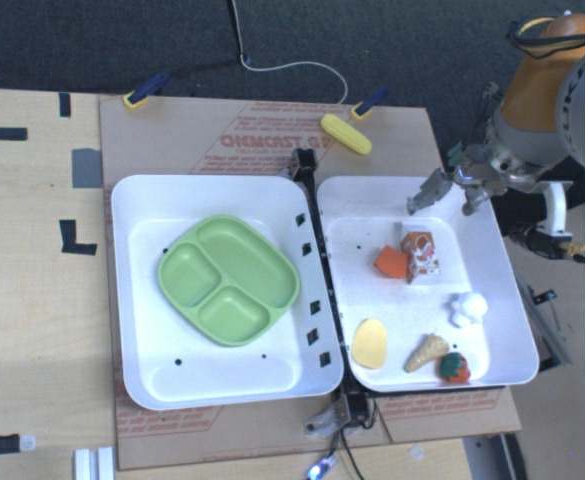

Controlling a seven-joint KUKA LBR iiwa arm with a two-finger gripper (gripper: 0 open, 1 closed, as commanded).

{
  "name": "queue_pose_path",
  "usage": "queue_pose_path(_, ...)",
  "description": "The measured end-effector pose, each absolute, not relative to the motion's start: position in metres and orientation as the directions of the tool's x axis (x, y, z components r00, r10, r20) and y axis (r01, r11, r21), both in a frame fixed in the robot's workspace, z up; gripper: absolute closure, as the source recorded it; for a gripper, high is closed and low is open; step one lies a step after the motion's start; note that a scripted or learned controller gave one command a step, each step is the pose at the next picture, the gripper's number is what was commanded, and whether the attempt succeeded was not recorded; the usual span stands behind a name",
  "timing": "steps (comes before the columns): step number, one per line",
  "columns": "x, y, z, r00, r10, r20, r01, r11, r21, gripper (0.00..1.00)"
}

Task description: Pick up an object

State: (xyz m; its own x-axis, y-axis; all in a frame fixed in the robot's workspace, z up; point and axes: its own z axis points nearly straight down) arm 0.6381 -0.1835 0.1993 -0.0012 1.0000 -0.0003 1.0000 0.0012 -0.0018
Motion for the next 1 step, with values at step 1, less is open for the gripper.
queue_pose_path(1,0.6288,-0.1566,0.1091,0.000,1.000,-0.008,1.000,0.000,0.016,0.00)
